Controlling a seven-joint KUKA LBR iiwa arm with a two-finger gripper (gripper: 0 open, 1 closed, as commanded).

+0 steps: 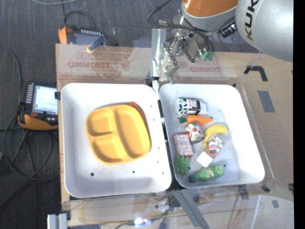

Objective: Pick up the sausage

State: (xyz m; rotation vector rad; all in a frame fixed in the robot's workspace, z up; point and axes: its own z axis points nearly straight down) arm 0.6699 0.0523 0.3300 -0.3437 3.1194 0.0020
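1. One arm point(248, 8) up top, gripper point(183, 49) hanging over bench behind the bins; can't tell how open, nothing seen in it.
2. 2 bins: left bin point(76, 175) w/ 1 yellow tray point(119, 132); sausage point(137, 109) peeks from tray's far-right edge.
3. Right bin point(248, 166): approx. 9 small food items.

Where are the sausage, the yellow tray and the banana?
sausage point(137, 109): camera view, on the brownish strip showing past the tray's upper right edge.
yellow tray point(119, 132): camera view, on its large compartment.
banana point(215, 130): camera view, mid-curve.

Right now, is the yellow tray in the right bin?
No, the yellow tray lies in the left bin, while the right bin holds the small food items.
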